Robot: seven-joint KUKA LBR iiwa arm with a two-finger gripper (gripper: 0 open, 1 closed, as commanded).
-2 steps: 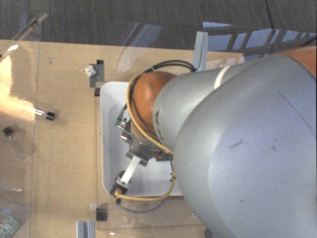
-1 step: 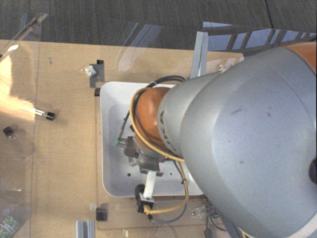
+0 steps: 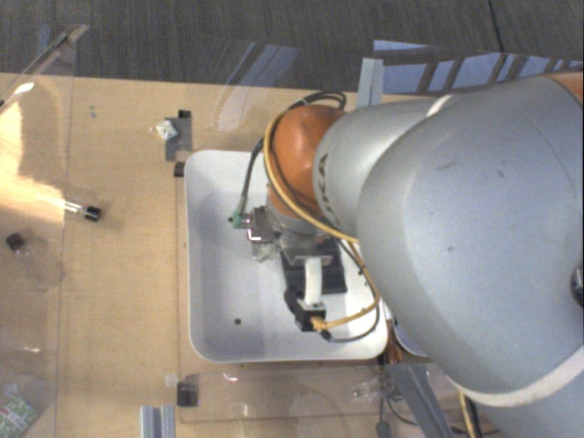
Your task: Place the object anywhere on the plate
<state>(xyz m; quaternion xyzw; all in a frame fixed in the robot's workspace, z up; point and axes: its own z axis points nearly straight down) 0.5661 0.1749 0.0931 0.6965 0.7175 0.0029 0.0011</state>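
Observation:
My grey arm with its orange band (image 3: 297, 153) reaches in from the right and covers most of the white bin (image 3: 212, 272). The gripper (image 3: 278, 245) hangs over the bin's middle, seen from above, and the wrist hides what lies beneath it. A small dark speck (image 3: 237, 320) lies on the bin's floor near the front left. The bin's left strip is bare white.
The wooden bench (image 3: 109, 318) lies to the left of the bin. A small black-tipped stick (image 3: 87, 211) and a dark knob (image 3: 14, 242) rest on it. Black clamps (image 3: 182, 140) (image 3: 187, 392) stand at the bin's left corners.

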